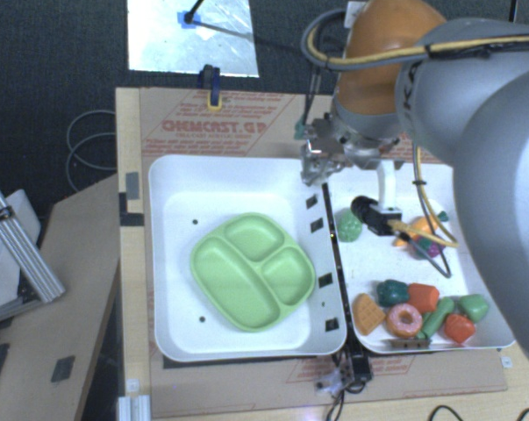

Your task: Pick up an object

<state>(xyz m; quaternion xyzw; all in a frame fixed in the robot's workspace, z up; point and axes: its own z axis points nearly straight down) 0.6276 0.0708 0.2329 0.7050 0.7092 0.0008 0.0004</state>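
Scanning left to right: one green divided plate point(251, 272) in the left bin point(172, 235); about ten toy foods point(413, 310) heaped in the right bin point(475, 345). Your gripper point(321, 167) hangs over the divider, its claw state impossible to tell. Reach stage; descend rightward next.

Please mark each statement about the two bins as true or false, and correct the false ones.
1. The green divided plate lies in the left bin. True.
2. The plate has two compartments. False: it has three.
3. The toy donut sits in the right bin, near its front edge. True.
4. The toy foods are spread over both bins. False: they all lie in the right bin.
5. The gripper is above the divide between the bins, near their back. True.
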